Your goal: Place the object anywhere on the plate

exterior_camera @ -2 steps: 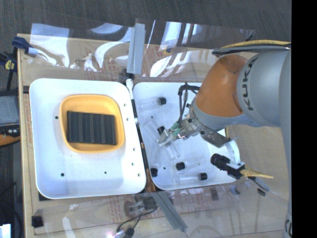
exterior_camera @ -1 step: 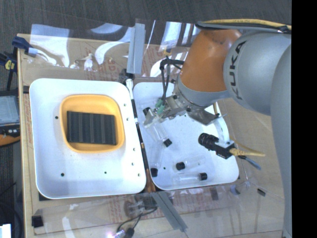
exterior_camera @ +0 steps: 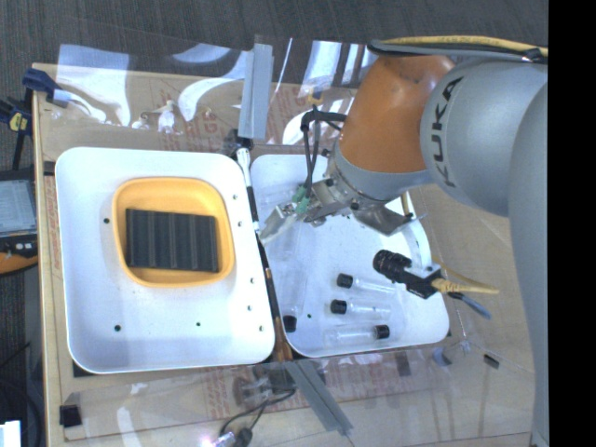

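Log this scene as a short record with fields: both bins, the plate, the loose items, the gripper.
left bin: holds the yellow plate, which has a dark ridged middle
right bin: holds several black-capped vials, scattered in its near half
gripper: low over the right bin's left edge, beside the left bin
held object: cannot tell
task status: the vials in view all lie in the right bin, none on the yellow plate

We see dark grey carpet (exterior_camera: pixel 140 7) running across the top of the frame. Below it lies the pale brown surface (exterior_camera: pixel 149 403), its clear covering catching white glare (exterior_camera: pixel 93 63) at upper left. A blue clamp (exterior_camera: pixel 37 84) sits at that corner.
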Robot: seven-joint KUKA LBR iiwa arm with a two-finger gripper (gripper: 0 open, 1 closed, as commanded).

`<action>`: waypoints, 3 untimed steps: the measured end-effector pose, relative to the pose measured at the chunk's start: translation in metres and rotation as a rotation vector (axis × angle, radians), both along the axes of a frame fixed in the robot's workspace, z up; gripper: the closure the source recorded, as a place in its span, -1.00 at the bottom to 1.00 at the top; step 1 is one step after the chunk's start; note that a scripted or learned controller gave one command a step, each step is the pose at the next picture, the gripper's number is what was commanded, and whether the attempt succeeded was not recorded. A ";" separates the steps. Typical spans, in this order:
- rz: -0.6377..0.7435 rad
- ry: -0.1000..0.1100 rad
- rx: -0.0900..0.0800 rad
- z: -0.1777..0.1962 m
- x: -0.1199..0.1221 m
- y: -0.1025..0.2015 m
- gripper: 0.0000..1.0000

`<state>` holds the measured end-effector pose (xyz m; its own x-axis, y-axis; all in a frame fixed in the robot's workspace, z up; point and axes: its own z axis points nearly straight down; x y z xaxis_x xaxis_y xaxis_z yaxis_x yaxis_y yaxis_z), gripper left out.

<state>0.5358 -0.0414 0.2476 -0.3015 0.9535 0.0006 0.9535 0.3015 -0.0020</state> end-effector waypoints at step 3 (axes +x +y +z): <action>-0.065 0.000 -0.001 -0.024 0.041 0.008 -1.00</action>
<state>0.5769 -0.0337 0.2232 -0.2394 0.9709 -0.0008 0.9709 0.2393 -0.0022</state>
